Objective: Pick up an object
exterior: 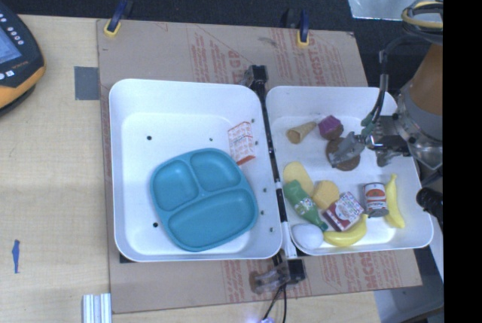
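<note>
**Gripper low over the right bin, nothing seen held**

While hanging at the right bin's point(277, 163) upper middle, gripper point(348, 151) sits over the heap — a dark rounded mass with a grey wrist behind it. Cannot tell how the jaws stand: blurred and seen from above, no gap or contact to read. Nothing visibly between them, so no hold claimed.

Nearest to the jaws: purple block point(330, 126), just up and to the camera's left, almost touching the dark tip. Cone point(302, 132) further the same way, long axis lying roughly across the bin, narrow end pointing away from the jaws. Below the jaws, toward the near edge: yellow lump point(326, 193), can point(375, 199) upright beside it, red packet point(344, 210). Bananas further out — one point(346, 235) curved along the near wall, one point(393, 202) running lengthwise down the side by the arm. Green bottle point(302, 202) and white egg point(306, 236) toward the divider, well off.

Likely the moment of descent or closing; judging by position, purple block the probable target. Risk: a round, small piece slipping sideways out of a pinch.

Left bin point(124, 163) with blue tray point(203, 199) and carton point(241, 142) well apart from the jaws.
</note>
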Controlling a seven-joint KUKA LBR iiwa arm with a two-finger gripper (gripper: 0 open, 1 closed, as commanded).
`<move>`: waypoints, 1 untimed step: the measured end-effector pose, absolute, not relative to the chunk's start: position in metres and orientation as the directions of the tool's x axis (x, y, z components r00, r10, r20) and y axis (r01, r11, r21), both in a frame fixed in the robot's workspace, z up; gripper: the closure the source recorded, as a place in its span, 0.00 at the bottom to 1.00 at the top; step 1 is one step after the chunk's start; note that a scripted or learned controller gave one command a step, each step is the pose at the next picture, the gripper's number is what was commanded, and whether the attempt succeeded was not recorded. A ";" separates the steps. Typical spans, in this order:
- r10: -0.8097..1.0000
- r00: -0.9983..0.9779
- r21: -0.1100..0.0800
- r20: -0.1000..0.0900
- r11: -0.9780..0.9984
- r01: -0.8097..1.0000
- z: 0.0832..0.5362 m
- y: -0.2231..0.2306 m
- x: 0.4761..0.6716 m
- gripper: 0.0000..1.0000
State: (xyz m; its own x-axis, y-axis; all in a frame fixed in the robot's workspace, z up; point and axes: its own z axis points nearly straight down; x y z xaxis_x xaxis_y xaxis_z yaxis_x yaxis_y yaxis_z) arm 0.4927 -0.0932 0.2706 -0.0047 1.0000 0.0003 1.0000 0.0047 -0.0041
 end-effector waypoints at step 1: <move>1.000 -0.002 -0.011 0.000 0.002 1.000 0.087 -0.152 0.533 0.00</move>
